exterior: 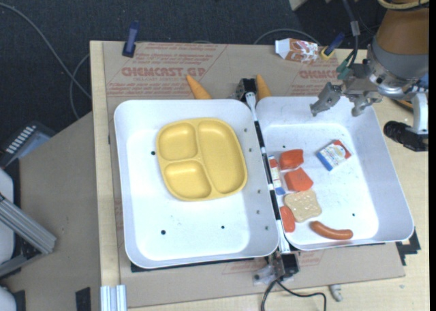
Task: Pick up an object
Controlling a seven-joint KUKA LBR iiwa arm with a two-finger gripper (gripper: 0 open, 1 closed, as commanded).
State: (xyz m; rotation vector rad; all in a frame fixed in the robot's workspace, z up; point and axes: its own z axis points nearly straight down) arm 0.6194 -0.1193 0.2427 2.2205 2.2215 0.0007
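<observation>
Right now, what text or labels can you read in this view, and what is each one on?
"CHEMCAST GP", red print repeated on the brown board under the bins; the smaller lines around it are too blurred to read.
Blue box in the right bin: label too small to read.
Carton behind the bins: print too blurred to read.

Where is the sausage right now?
The sausage lies in the right bin, near its front edge, just below and right of the cracker.
</observation>
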